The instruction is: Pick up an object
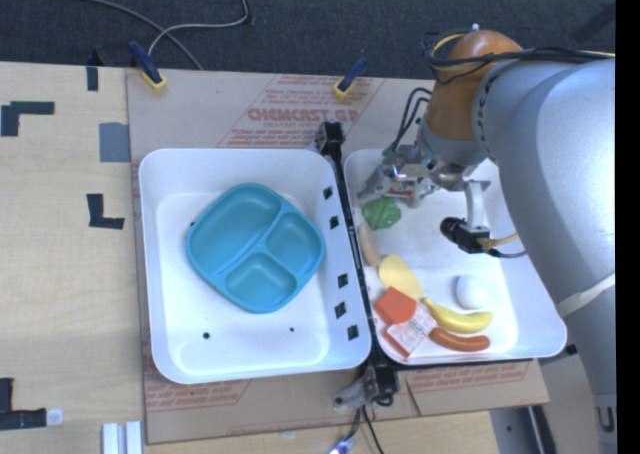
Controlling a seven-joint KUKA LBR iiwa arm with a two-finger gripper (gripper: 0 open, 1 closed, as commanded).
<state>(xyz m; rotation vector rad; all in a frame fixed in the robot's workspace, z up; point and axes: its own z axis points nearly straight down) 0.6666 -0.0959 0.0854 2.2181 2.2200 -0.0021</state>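
Camera view: we see a blue plate (pixel 256 260) in the left bin (pixel 160 272); in the right bin (pixel 525 312), the end effector (pixel 392 182) hovers above green lettuce (pixel 381 212), nothing lifted yet; its grip we cannot tell.

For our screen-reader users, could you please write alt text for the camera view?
A grey robot arm's gripper hangs over the right white bin, just above a green toy; nearer the front lie a banana, an egg and a sausage. The left bin holds a blue divided plate.
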